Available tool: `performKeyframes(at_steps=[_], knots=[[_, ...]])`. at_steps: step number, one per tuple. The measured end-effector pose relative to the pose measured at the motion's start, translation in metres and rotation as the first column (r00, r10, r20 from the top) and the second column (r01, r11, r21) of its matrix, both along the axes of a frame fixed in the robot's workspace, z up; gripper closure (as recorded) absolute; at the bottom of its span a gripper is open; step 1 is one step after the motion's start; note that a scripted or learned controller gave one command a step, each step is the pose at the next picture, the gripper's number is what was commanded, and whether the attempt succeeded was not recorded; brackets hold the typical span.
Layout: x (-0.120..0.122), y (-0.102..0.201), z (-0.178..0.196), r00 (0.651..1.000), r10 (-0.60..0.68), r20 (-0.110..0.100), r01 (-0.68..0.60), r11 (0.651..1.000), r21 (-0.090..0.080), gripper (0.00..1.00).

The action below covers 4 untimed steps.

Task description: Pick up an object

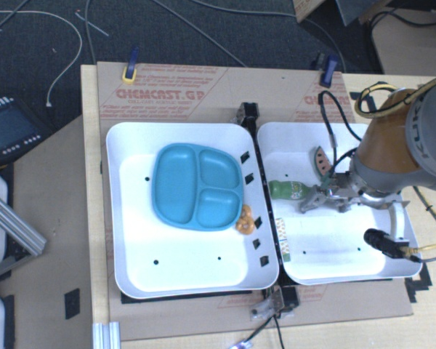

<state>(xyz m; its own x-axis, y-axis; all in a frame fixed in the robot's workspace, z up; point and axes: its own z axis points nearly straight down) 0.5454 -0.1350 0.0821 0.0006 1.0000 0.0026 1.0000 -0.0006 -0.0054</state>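
A grey robot arm with an orange band reaches into the right bin [349, 267] from the right side of the view. Its gripper [321, 199] sits low over the bin floor, fingers spread a little, with nothing between them. A green bottle [287, 190] lies on its side just to the left of the fingertips. A watermelon slice [321, 163] rests just behind the gripper. Farther left, in the left bin [182, 267], sit a blue divided tray [196, 186] and a small orange object [245, 221] beside it.
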Motion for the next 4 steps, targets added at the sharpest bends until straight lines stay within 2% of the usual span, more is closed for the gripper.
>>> performKeyframes(at_steps=[1, 4], knots=[[0.002, 0.0, 0.014, 1.0, -0.001, 0.006, 0.001, 1.0, -0.001, 1.0], [0.007, -0.013, 0.195, 1.0, 0.002, 0.013, -0.002, 1.0, -0.004, 1.0]])
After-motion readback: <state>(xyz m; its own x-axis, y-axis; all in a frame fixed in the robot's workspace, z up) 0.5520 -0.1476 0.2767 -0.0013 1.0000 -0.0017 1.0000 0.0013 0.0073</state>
